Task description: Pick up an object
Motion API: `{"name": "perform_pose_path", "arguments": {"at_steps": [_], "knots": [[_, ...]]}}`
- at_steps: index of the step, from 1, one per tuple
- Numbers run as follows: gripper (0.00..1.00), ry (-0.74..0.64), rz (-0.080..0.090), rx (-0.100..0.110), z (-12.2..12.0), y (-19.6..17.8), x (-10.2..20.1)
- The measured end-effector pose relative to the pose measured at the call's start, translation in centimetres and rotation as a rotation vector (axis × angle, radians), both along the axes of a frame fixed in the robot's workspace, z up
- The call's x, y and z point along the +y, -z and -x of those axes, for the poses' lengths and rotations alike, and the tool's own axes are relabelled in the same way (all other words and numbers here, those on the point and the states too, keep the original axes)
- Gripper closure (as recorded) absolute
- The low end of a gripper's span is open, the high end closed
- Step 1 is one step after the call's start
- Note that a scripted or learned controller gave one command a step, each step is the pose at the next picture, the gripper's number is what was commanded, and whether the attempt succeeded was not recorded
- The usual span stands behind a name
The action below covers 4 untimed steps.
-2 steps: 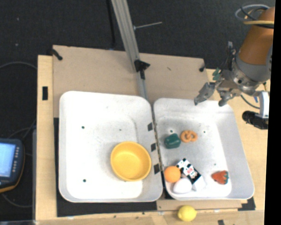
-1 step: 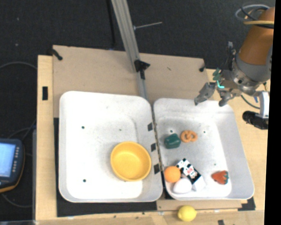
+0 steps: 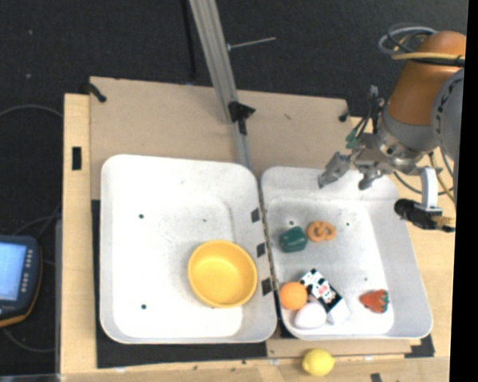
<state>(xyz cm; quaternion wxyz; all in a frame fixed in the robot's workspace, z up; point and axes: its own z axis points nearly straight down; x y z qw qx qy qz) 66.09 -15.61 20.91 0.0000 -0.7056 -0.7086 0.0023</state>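
My gripper (image 3: pixel 349 175) hangs over the far edge of the right bin (image 3: pixel 395 258), fingers spread open with nothing between them. Below it in that bin lie a green toy (image 3: pixel 293 240) and an orange pretzel-shaped piece (image 3: pixel 322 230). Nearer the front edge sit an orange ball (image 3: pixel 293 295), a white egg-like object (image 3: pixel 311 316), a black-and-white patterned block (image 3: pixel 321 287) and a red strawberry-like toy (image 3: pixel 374 300). A yellow bowl (image 3: pixel 222 273) rests in the left bin (image 3: pixel 157 222).
A yellow lemon (image 3: pixel 318 362) lies on the bench just outside the right bin's front edge. A metal pole (image 3: pixel 221 73) slants up behind the bins. A tablet-like pendant (image 3: pixel 2 282) sits at the far left.
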Motion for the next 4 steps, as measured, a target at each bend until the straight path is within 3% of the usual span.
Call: {"name": "perform_pose_path", "arguments": {"at_steps": [2,3,4], "knots": [[0.00,-0.001,0.001,0.001,-1.4,10.4,-0.8],[1.00,-0.004,0.006,-0.008,-1.6,8.7,-1.0],[1.00,0.001,-0.003,-0.011,-1.0,2.8,-0.6]]}}
